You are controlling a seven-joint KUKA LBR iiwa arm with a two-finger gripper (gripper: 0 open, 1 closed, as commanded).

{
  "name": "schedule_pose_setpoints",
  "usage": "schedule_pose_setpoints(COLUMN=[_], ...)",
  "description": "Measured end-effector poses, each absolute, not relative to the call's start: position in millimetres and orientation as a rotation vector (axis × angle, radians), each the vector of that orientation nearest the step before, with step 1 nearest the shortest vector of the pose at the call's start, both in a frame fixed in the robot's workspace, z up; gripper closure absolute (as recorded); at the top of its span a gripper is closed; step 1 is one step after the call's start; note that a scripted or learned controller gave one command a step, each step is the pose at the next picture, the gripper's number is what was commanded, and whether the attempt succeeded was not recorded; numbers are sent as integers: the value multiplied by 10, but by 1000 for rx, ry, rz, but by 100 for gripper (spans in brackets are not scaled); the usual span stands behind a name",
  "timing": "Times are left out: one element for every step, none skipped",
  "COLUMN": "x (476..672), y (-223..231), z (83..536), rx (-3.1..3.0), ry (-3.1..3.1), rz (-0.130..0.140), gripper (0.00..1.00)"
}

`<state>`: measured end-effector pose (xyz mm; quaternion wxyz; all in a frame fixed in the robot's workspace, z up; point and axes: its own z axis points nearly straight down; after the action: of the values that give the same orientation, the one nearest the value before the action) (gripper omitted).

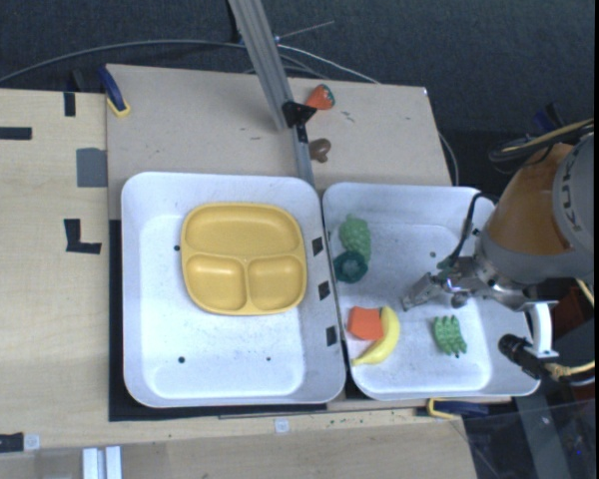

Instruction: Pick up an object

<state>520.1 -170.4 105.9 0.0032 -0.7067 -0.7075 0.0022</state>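
Gripper [416, 296] hanging over the right bin [419, 200], finger state impossible to tell, bright green toy [448, 334] lying just beside it, banana [381, 342] and orange block [364, 321] sitting nearby.

divided plate [245, 256] in left bin [140, 297]; toys lie in right bin [419, 200].

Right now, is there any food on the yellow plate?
No, it holds nothing. The yellow plate in the left bin shows three bare compartments. The toy foods, like the banana, lie in the right bin.
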Motion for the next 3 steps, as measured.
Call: schedule_pose_setpoints(x=[5203,5202,5149], y=[-1703,-1697,-1776], z=[895,995,1549], rx=[-2219,-2218,-2224], ry=[-2223,-2223,-2223], rz=[3,2,-2], gripper=[0,100,100])
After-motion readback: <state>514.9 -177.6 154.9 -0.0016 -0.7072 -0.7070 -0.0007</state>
